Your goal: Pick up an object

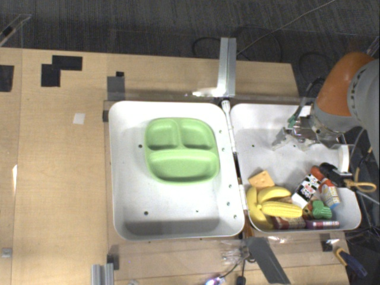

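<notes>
claw point(289, 138) hangs spread over the right bin point(261, 123), nothing gripped.

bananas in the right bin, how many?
3 bananas, bunched in the right bin's near-left corner: one on the left, one upper, one lower. The clutter beside them may hide more.

My arm point(356, 91) comes in from the right, grey with the orange band above the wrist, bent downward so that my gripper point(295, 140) hangs low with its two fingers point(280, 140) spread apart and pointing down and leftward, nothing between them.
</notes>
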